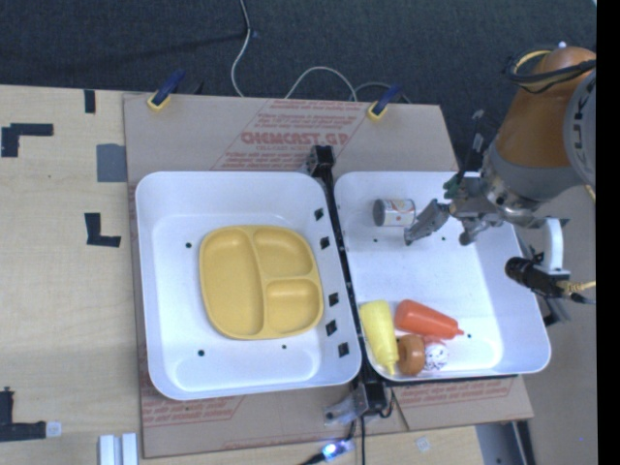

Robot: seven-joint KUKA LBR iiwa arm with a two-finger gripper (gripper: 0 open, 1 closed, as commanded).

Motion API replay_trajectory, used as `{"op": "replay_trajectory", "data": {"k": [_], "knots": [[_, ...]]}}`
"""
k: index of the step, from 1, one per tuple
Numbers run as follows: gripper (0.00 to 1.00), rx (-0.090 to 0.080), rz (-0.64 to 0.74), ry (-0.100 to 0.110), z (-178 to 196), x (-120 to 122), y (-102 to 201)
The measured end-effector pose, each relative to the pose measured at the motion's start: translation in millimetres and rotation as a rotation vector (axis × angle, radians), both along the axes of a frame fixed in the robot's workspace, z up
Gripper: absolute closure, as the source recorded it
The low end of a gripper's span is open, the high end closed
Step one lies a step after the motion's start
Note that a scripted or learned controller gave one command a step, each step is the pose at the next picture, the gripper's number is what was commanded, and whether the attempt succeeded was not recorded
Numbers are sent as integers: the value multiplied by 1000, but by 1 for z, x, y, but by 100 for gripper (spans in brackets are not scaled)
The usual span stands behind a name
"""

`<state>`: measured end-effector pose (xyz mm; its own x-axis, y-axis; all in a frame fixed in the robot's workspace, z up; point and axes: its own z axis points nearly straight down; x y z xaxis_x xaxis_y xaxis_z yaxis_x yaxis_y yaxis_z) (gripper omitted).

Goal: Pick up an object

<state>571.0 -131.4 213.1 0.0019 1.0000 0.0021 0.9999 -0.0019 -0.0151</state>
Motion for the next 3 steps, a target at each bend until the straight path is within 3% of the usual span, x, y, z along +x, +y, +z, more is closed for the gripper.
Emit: {"op": "replay_trajectory", "data": {"k": [1,3], "knots": [[0,-2,3,-13,7,3,0],[0,-2,2,-8,-96,6,-12]]}}
